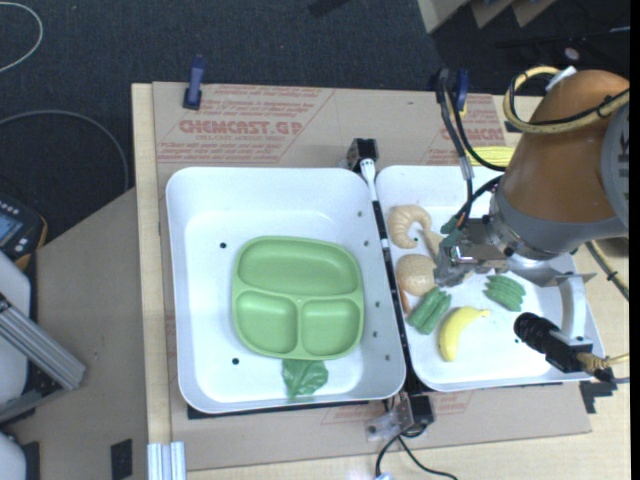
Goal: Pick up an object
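**Clerk:** Entry one, the worktop [330, 118]?

**Keeper:** A pale board bearing two shallow white bins side by side, the left bin [195, 268] and the right bin [500, 368].

**Clerk:** Contents of the left bin?

**Keeper:** One green divided plate [297, 298] with three compartments, lying flat near the middle. One green leafy piece [304, 377] just below the plate, by the bin's near wall.

**Clerk:** Contents of the right bin?

**Keeper:** Five pieces, each a candidate for picking.
- A pale curled pastry [407, 222] lies toward the far left.
- A pale rounded piece [413, 272] lies just below the pastry.
- A green pickle [430, 310] lies tilted, close under the rounded piece.
- A yellow banana [455, 331] lies just beside the pickle, on its right.
- A ridged green piece [505, 290] lies apart from the others, further right.

All five rest on the bin floor.

**Clerk:** The arm [565, 158]?

**Keeper:** Grey with an orange band. It reaches in from the right, over the right bin.

**Clerk:** And its hand [455, 255]?

**Keeper:** It sits low, between the pastry and the ridged green piece, just right of the rounded piece and above the pickle and banana.

**Clerk:** Released or clenched?

**Keeper:** That cannot be told from this view. Whether it touches the rounded piece is likewise unclear.
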### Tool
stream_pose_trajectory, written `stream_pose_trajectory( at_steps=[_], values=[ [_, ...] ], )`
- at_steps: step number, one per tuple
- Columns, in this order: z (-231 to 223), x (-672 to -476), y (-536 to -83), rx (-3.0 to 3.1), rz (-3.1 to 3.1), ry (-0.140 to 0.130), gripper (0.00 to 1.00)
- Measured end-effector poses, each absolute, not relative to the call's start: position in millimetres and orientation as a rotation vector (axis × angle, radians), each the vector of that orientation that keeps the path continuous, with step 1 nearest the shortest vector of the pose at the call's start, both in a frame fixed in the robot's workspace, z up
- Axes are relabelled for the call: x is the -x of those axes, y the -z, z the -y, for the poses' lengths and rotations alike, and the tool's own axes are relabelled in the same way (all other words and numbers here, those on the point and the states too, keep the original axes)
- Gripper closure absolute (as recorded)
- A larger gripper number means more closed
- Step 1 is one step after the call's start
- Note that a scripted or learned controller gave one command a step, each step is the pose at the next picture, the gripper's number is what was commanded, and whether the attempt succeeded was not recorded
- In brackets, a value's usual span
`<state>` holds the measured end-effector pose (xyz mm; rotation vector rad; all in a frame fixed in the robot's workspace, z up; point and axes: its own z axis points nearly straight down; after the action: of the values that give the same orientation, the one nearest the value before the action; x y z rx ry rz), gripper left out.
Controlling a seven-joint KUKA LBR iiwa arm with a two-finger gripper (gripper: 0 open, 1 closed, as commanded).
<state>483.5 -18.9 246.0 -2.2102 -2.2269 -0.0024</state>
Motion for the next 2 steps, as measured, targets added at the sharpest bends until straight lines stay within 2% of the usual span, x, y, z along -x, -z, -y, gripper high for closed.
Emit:
stream_pose_trajectory(
  at_steps=[1,2],
  values=[
    [-41,-477.8,-207,2.209,2.223,-0.005,1.00],
    [-79,-482.0,-385,2.221,2.235,0.027,1.00]
  ],
)
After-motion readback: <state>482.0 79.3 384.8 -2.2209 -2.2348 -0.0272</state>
